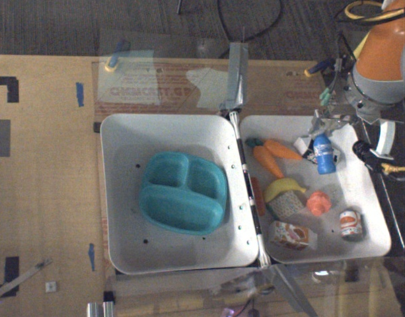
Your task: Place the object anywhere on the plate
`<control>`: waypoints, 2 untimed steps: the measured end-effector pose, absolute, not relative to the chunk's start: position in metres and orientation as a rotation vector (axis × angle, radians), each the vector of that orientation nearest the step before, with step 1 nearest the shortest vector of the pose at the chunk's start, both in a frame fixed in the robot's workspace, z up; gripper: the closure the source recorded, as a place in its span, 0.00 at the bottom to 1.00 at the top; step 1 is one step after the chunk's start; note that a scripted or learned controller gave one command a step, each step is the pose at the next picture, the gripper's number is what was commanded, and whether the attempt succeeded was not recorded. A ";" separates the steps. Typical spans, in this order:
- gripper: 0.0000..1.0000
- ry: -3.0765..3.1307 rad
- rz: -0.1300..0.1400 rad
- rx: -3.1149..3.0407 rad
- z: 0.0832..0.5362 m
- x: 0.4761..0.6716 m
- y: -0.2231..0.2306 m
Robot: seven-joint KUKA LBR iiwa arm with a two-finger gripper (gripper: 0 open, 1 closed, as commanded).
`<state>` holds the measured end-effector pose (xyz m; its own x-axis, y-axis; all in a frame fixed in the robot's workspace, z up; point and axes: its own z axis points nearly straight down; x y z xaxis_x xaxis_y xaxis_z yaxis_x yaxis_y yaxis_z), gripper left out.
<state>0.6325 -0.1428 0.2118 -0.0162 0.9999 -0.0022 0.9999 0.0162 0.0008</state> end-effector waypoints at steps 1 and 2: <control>1.00 2.512 0.003 1.879 0.185 0.668 -0.056; 1.00 2.642 0.000 1.700 0.185 0.634 0.013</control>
